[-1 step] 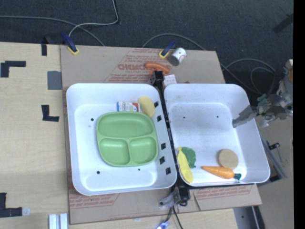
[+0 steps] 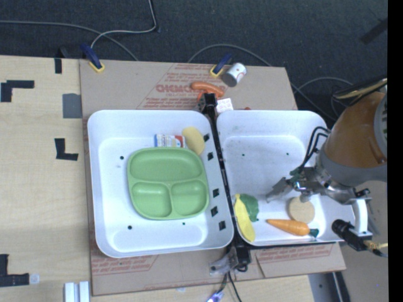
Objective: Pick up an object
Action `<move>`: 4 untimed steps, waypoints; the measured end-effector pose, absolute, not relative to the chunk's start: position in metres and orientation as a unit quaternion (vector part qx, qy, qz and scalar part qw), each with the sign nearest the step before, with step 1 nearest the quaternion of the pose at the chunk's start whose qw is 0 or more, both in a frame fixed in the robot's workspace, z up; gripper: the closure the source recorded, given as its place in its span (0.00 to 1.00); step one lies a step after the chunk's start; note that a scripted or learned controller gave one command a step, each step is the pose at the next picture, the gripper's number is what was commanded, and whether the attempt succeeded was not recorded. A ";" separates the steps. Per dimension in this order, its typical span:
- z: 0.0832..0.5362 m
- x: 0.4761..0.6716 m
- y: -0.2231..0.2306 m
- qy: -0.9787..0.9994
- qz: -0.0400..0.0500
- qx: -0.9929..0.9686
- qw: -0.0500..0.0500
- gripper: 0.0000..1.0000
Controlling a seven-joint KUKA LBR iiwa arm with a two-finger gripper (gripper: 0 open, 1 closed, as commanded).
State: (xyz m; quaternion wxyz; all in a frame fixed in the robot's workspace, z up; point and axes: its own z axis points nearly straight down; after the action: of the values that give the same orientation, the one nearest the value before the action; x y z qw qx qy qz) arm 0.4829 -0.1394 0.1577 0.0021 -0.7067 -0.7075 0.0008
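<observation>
Carrot (image 2: 289, 227) by right bin's (image 2: 271, 121) front wall; gripper (image 2: 301, 184) low above cookie (image 2: 301, 211) for grab, jaws unclear

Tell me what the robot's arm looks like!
The arm is fat and round, with a wide orange band and grey below it. Thin black cables loop along its side. At its end sits the tool, made of silvery grey metal with small dark parts. A white bracket with black knobs sticks out near the wrist.
</observation>
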 end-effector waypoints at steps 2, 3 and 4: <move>0.155 0.483 -0.153 -0.708 0.001 -0.707 0.002 0.00; 0.136 0.545 -0.092 -0.708 0.000 -0.706 0.001 0.00; 0.087 0.617 -0.162 -0.707 -0.001 -0.707 -0.004 0.00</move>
State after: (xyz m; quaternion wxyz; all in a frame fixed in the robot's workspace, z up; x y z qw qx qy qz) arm 0.6170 -0.1623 0.0872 -0.0036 -0.7069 -0.7073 -0.0012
